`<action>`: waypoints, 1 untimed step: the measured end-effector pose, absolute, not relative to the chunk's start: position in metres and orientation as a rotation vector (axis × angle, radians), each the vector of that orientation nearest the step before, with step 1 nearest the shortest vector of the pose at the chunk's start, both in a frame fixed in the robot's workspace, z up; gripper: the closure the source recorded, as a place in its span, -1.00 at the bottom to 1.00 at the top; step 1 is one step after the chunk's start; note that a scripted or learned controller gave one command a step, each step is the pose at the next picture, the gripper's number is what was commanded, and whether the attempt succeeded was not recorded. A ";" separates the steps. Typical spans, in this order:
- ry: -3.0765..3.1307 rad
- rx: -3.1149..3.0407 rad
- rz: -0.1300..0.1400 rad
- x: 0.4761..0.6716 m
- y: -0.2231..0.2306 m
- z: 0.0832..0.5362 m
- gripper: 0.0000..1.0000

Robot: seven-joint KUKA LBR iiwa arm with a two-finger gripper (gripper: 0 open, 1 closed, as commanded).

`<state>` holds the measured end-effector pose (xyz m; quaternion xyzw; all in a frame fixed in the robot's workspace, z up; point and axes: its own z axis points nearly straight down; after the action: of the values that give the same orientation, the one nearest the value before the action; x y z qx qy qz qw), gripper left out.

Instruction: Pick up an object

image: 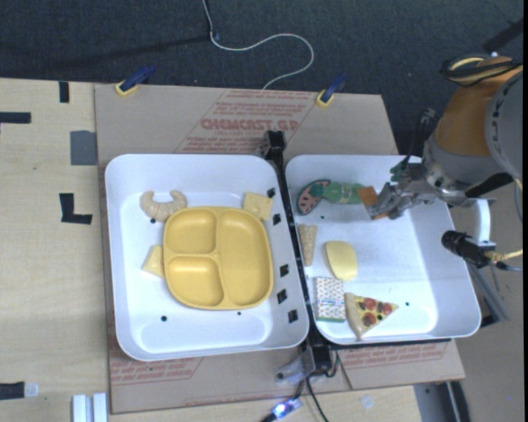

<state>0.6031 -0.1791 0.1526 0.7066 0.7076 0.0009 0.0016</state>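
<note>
Seen from above, spread across two white bins. In the left bin [123, 262]: a yellow divided plate [218, 258], flat and central; a pale curved croissant-like piece [161, 203] just beyond its far-left rim; a pale wedge [153, 260] touching its left edge; another pale chunk [257, 204] at its far-right corner. In the right bin [448, 310]: a watermelon slice [313, 196] and a green piece [344, 192] along the far side, an orange bit [369, 197] just right of them; a tan cone-like piece [307, 242] by the left wall; a pale yellow oval [341, 259] mid-bin; a patterned wafer-like block [329, 297] and a pizza slice [367, 311] side by side at the near edge.
</note>
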 end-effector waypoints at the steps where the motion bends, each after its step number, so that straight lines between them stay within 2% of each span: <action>1: 2.219 2.216 0.003 0.611 -0.186 0.210 1.00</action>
<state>0.6110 -0.1859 0.2101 0.7066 0.7076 0.0011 0.0025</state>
